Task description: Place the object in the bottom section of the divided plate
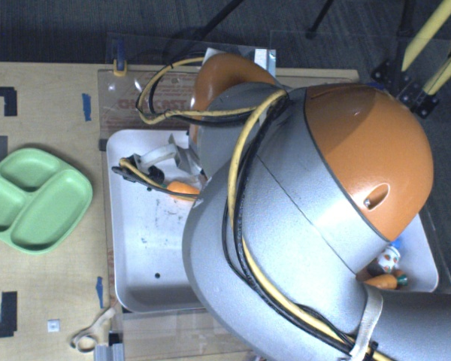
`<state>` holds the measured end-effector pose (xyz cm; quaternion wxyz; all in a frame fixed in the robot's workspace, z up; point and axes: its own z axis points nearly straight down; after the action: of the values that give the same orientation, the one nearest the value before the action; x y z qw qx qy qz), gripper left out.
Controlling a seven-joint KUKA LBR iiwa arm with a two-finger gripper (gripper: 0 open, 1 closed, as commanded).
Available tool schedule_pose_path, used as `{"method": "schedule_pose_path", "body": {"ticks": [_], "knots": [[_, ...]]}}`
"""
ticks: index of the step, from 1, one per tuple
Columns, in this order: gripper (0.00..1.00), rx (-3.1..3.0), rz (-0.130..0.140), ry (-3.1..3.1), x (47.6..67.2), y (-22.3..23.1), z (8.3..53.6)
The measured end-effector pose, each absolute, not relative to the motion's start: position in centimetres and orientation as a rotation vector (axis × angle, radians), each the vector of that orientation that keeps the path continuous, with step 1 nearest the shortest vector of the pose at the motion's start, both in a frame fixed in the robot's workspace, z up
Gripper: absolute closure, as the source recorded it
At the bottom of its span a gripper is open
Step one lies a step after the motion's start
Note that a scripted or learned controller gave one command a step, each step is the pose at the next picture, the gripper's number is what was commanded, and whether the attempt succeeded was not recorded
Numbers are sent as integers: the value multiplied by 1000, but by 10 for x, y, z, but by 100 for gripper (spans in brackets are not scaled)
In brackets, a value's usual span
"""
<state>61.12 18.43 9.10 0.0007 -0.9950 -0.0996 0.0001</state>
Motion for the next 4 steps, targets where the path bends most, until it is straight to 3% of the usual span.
{"method": "schedule_pose_path", "body": {"ticks": [1, 2, 4], "knots": [[100, -3123, 1, -309, 611, 184, 101], [100, -3063, 1, -699, 654, 227, 150], [100, -3061, 0, -705, 654, 229, 171]]}}
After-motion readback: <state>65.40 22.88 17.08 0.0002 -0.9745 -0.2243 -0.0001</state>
